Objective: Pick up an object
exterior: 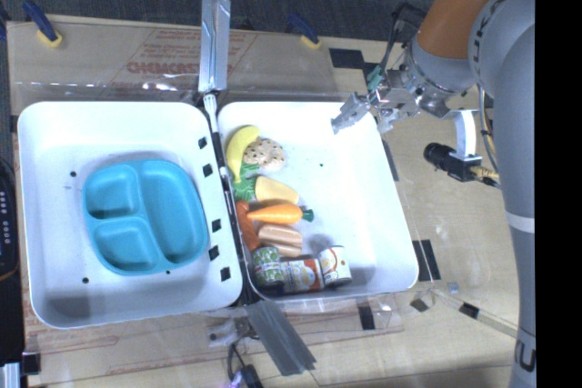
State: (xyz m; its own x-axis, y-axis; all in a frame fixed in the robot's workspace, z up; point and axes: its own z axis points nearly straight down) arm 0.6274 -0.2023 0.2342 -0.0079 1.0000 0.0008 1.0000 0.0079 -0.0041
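Orange carrot (275, 213) sits in the toy-food pile along right bin's (364, 195) left wall. Gripper (356, 114) hovers over far edge, well apart, released, holding nothing. Approach step; next: traverse left, descend onto one item.

My gripper (356, 115) hangs over the right bin's (364, 195) far corner; toy food (banana (238, 148), carrot (277, 213), cans (300, 271)) sits down-left of it.

Two white bins (382, 223), one blue tray (144, 215), one banana (238, 148).
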